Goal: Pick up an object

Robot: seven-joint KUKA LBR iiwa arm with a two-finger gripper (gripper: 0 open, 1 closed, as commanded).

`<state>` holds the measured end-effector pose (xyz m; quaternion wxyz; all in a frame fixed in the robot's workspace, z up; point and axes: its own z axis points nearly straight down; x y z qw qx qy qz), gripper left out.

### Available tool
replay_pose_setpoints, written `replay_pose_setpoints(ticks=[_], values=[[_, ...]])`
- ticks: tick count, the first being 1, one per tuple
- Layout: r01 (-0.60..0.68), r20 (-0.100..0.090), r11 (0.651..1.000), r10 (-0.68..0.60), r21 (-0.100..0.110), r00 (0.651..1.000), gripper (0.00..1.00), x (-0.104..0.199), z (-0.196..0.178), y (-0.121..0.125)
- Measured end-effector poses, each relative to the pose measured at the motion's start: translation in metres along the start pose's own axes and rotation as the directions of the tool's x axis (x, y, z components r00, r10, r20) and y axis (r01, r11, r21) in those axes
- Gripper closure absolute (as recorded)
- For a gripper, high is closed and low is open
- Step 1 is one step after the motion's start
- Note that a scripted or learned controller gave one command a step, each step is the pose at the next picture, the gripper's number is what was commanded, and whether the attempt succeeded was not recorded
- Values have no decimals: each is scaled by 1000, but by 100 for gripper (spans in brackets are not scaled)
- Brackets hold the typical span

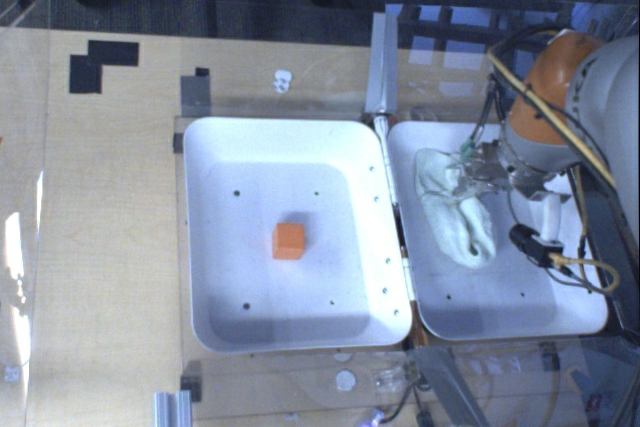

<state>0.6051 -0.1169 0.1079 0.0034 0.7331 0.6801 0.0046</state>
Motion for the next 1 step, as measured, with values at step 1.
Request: replay_pose_setpoints(ticks=[1], values=[[74, 1, 997, -74, 7, 997, 100, 83, -135, 13]])
